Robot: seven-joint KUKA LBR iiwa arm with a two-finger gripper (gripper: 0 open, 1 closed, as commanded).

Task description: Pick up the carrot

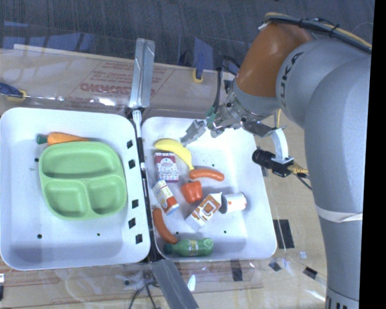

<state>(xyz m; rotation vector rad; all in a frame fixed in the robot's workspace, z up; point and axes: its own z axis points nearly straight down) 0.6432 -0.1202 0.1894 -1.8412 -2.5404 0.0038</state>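
Carrot [66, 138] hugs left bin's [10, 193] far rim — gripper [193, 130] well apart

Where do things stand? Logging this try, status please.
Gripper above right bin's far edge, near banana. Carrot in left bin, behind green tray. Divider between.

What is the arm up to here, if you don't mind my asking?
The arm is meant to pick up the carrot, which lies in the left bin against the far edge of the green divided plate. The gripper hangs over the far side of the right bin, just above the banana and well away from the carrot, with nothing between its fingers. The pick has not yet been made.
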